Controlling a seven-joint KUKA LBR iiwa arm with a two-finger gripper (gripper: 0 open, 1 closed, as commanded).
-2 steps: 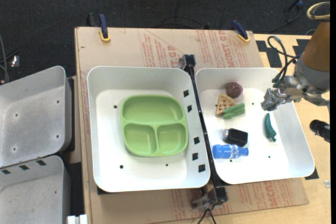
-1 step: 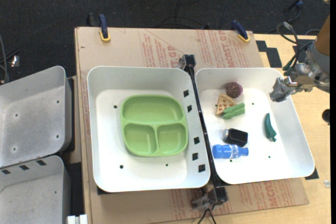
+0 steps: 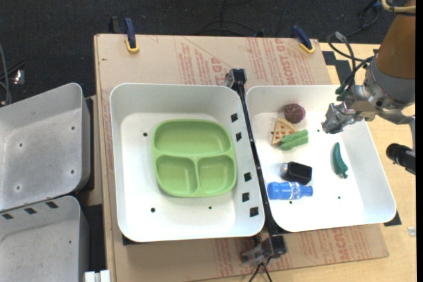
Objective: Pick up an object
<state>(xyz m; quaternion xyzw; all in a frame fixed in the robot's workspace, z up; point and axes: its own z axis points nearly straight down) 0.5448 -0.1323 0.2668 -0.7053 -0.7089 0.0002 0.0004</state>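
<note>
Cardboard covers the bench under two shallow white bins. Nearest in the right bin lies a clear blue plastic bottle, then a glossy black block. A curved teal piece rests toward that bin's right edge. Farther back sit a knobbly green piece, touching a tan waffle-textured wedge, and a rough maroon ball near the far edge. The left bin holds a smooth green three-compartment tray. Over the right bin's far right corner hangs the gripper; I cannot tell its state.
</note>
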